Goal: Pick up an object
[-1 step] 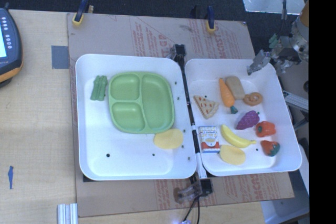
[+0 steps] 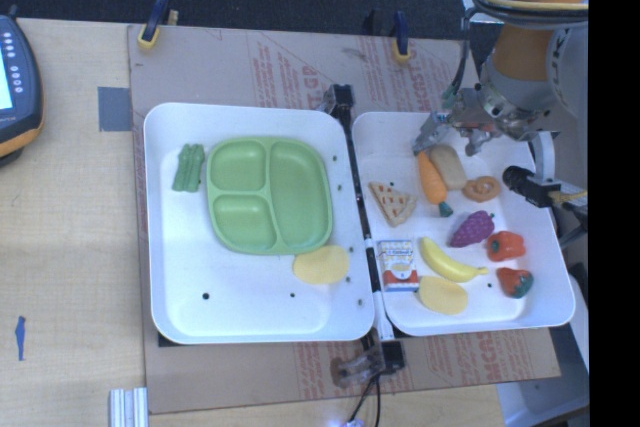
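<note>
Your wooden bench (image 2: 70, 245) bears the left bin (image 2: 175, 300) holding a green plate (image 2: 270, 195), the right bin (image 2: 540, 315) toy food; I cannot tell the gripper's (image 2: 455, 130) state.

The grey arm with its orange band reaches in from the right, its claw (image 2: 452, 137) pointing down.

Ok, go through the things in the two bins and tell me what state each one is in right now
gripper: low over the right bin, above the carrot
carrot: lying flat, not lifted
green plate: right side up in the left bin
banana: lying flat
small carton: lying label up
</note>
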Tool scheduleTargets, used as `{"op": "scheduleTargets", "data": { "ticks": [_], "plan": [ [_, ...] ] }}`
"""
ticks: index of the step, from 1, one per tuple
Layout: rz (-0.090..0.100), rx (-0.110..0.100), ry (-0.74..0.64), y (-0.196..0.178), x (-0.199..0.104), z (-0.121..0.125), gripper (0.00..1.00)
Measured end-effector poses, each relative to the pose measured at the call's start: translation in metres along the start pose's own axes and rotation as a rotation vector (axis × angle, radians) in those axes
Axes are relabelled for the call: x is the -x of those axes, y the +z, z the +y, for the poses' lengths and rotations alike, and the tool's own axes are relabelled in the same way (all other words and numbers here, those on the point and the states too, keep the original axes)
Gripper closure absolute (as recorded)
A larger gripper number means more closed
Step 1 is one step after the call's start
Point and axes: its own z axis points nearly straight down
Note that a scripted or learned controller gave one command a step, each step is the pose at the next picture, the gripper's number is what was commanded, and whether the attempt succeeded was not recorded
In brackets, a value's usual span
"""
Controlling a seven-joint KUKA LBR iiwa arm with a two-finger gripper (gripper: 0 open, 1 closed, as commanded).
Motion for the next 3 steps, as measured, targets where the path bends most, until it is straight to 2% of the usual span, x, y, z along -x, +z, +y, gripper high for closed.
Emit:
{"op": "scheduleTargets", "data": {
  "ticks": [1,2,3],
  "plan": [
    [-0.013,0.017,0.002,0.049,-0.02,0.004,0.0],
    [-0.013,0.024,0.003,0.032,-0.018,0.006,1.0],
    [-0.012,0.021,0.002,0.034,-0.018,0.005,0.0]
  ]
}}
